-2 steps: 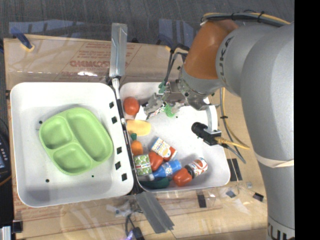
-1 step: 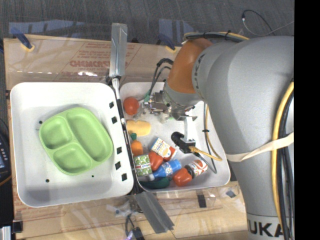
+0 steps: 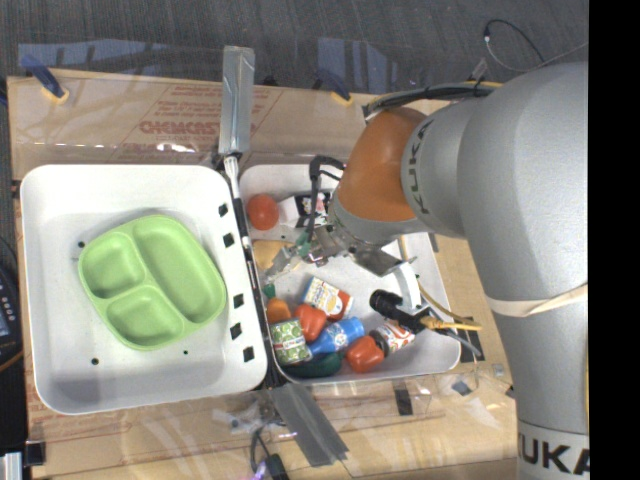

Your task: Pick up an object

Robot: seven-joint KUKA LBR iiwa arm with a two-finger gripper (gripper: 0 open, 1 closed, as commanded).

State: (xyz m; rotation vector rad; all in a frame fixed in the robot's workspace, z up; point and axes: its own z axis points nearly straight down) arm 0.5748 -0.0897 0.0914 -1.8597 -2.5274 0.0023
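My gripper (image 3: 296, 251) hangs low in the right bin (image 3: 432, 366), near its left wall, under the grey arm with the orange band. It is just above a tan object (image 3: 264, 256). An orange-red ball (image 3: 262, 211) lies at the back left of that bin. Toward the front lies a pile: a white, yellow and red packet (image 3: 326, 295), a red pepper (image 3: 310, 321), a green can (image 3: 290, 341), a blue bottle (image 3: 341, 333) and a red piece (image 3: 365, 353). The wrist hides the bin's middle.
The left bin (image 3: 60, 388) holds a green divided plate (image 3: 150, 280). A ridge with black clips (image 3: 238, 268) separates the two bins. A dark green item (image 3: 316, 366) lies against the right bin's front wall.
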